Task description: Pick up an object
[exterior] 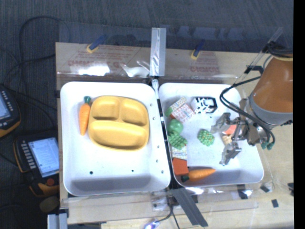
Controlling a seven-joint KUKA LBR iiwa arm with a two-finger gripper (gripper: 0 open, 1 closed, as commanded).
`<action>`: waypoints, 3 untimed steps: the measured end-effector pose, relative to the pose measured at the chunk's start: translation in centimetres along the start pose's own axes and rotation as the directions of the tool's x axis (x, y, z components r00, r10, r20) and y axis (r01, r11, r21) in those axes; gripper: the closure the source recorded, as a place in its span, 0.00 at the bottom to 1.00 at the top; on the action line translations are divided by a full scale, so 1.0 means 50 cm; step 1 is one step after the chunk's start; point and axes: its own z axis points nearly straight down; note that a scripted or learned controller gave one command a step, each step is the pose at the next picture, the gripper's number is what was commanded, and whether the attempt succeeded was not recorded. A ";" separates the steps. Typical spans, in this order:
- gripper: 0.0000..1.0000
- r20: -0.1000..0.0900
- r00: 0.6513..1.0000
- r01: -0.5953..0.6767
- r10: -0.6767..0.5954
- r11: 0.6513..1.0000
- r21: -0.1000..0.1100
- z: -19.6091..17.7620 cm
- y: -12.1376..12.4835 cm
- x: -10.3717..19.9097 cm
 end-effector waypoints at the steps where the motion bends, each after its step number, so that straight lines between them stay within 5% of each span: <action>1: 0.00 0.007 0.990 0.139 -0.139 0.990 0.003 0.261 -0.067 -0.089; 2: 0.00 0.009 0.991 0.130 -0.130 0.991 0.003 0.279 -0.004 -0.138; 3: 0.00 0.011 0.950 0.312 -0.313 0.950 0.007 0.279 -0.141 -0.131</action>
